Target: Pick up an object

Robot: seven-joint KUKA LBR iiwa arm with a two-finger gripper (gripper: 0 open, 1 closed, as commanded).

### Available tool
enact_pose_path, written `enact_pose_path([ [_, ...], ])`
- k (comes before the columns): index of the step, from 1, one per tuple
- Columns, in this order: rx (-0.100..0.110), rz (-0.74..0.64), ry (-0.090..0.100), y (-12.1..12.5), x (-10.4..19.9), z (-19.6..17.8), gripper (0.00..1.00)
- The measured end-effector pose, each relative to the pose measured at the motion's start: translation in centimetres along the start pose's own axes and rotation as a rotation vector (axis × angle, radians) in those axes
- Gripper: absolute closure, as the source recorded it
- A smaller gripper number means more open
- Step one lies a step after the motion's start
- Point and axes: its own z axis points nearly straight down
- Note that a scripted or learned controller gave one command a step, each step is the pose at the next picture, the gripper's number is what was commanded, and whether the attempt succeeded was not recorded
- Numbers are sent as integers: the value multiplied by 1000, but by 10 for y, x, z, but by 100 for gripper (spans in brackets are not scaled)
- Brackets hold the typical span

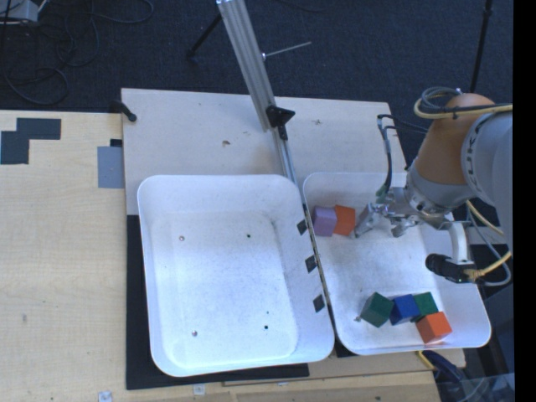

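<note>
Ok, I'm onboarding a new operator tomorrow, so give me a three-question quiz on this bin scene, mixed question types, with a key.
1. True or false: the purple block touches the orange block beside it.
2. Multiple choice: the cluster holding the dark green block and the blue block lies in the right bin at its
A) far left corner
B) near edge
C) centre
3. Fill in: the tool sits over the ____ bin, not the left bin.

Key: 1 true; 2 B; 3 right.
</note>
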Motion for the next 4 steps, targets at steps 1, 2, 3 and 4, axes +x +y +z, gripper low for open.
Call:
enact_pose_path([
  [1, -8, 6, -18, 29, 13, 4, 0],
  [2, -10, 6, -17, 31, 13, 3, 0],
  [3, -12, 7, -18, 31, 14, 3, 0],
  [4, -12, 7, -19, 32, 14, 3, 0],
])
